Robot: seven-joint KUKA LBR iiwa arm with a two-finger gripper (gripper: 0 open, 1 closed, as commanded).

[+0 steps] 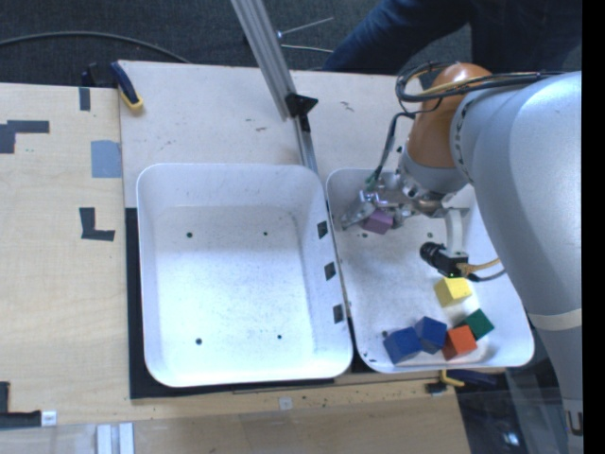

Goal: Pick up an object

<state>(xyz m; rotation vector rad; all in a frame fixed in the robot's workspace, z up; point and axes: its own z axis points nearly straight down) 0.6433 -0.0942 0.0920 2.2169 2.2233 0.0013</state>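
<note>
My gripper (371, 209) hangs over the far left part of the right bin (378, 282), reaching in from the right under the grey arm with its orange band (437, 126). A small purple block (379, 222) sits between the metal fingers, and the gripper is shut on it. At the bin's near right corner lies a cluster of blocks: a yellow block (454, 289), a green block (479, 324), an orange block (460, 340) and two blue blocks (430, 332) (404, 345).
The left bin (151, 253) stands beside the right one, its shared wall just left of the gripper. A slanted metal pole (269, 50) rises behind the bins. A yellow-handled clamp (128, 85) lies at the bench's far left.
</note>
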